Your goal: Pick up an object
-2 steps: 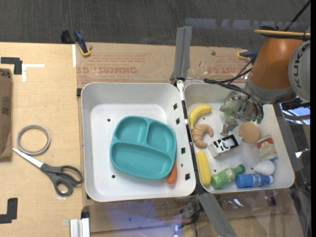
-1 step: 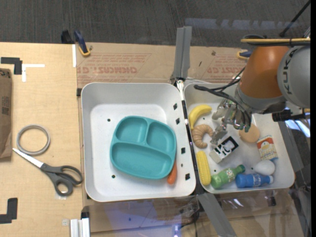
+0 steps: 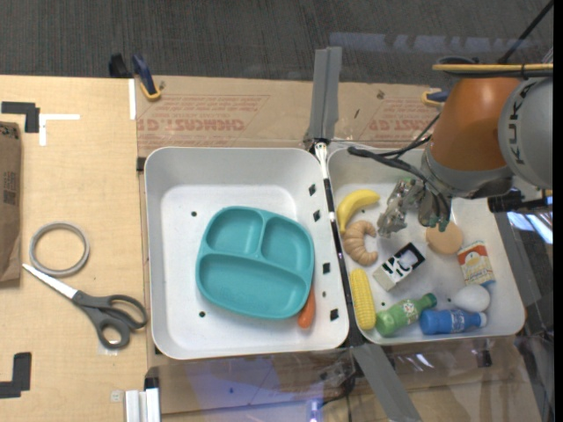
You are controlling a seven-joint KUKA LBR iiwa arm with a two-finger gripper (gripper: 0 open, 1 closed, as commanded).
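Note:
My gripper [image 3: 413,211] hangs over the back of the right bin [image 3: 508,310], with the orange-banded wrist [image 3: 471,126] above it. Its fingers [image 3: 392,213] stand open, and nothing shows between them. Just left of it lies a yellow banana [image 3: 359,205], with a tan croissant [image 3: 361,241] below. A peach-coloured round object [image 3: 444,238] sits right under the right finger. A black-and-white box [image 3: 400,265] lies in front of the gripper. Nearer the front are a corn cob [image 3: 361,297], a green bottle [image 3: 405,314], a blue bottle [image 3: 450,321], a white egg [image 3: 472,298] and a small carton [image 3: 475,264].
The left bin [image 3: 167,236] holds a teal divided plate [image 3: 256,261] with an orange carrot [image 3: 306,309] at its front right edge. On the bench to the left lie scissors [image 3: 97,306] and a tape roll [image 3: 59,247]. Cables run behind the arm.

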